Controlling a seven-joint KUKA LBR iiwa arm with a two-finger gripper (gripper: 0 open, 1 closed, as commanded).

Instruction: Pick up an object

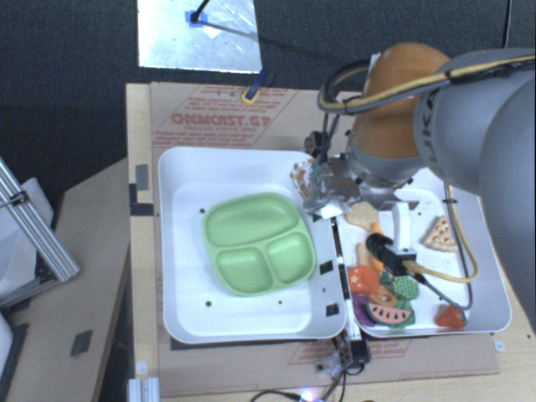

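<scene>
Left bin [180, 249]: green 3-compartment plate [255, 243] lying flat | divider between the 2 bins: gripper [322, 193] low over it, grip state cannot tell | right bin [494, 304]: pizza slice [439, 234], watermelon slice [389, 313], tomato [450, 316] near front wall

A brown cardboard sheet [219, 115] with red print is lying flat under both bins, its far edge showing beyond them. Farther back, a shiny silver square [199, 22] is sitting against the dark floor, with a small blue piece [196, 18] resting on it and a thin dark rod slanting up from that spot. A yellow and blue clip [255, 90] is gripping the cardboard's far edge. Off to the left, a tan board [79, 283] is sticking out beside the bench, and a silver metal rail [35, 224] is leaning across its corner.
</scene>
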